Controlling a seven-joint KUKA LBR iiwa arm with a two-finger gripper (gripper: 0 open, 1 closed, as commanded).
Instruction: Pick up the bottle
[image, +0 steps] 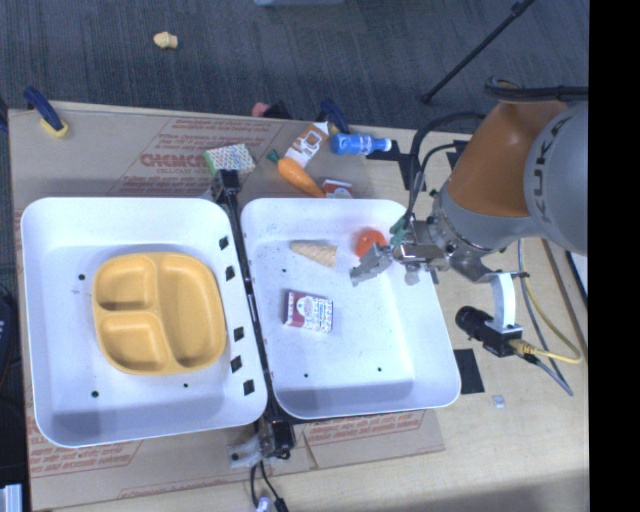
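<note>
I'm seeing the yellow divided plate (160, 310) sitting in the left bin (40, 400). In the right bin (430, 370) a small red carton (309, 312) is lying near the middle, a tan wedge (315, 252) above it. The gripper (372, 262) is hovering over that bin's upper right beside an orange-red ball (369, 240) — can't tell how it's set, nothing visibly in it. The bottle (358, 145) — blue, on its side — is lying outside on the cardboard (150, 160), well above the gripper.

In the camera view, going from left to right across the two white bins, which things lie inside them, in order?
Yellow divided plate → red and white carton → tan wedge → orange-red ball, beside the hand.
</note>
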